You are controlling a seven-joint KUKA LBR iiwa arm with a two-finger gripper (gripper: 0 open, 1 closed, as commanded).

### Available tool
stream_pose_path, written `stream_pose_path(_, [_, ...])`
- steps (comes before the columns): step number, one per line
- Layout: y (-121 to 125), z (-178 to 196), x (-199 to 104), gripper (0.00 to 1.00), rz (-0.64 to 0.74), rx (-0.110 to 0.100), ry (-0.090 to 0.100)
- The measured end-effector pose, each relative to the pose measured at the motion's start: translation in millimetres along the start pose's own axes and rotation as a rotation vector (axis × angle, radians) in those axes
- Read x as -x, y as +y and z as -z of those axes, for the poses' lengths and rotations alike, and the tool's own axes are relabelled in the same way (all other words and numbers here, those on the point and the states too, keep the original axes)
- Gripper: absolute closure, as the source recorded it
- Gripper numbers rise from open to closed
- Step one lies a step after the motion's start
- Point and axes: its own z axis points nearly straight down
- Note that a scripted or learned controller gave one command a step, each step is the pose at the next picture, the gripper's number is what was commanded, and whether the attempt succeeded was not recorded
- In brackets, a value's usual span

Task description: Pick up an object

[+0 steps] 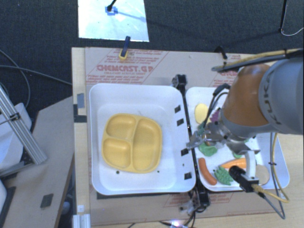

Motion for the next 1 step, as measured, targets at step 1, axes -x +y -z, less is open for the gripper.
stream_pose_path(1, [-4.3,0.3,26.8,0.0,0.0,0.003,0.0])
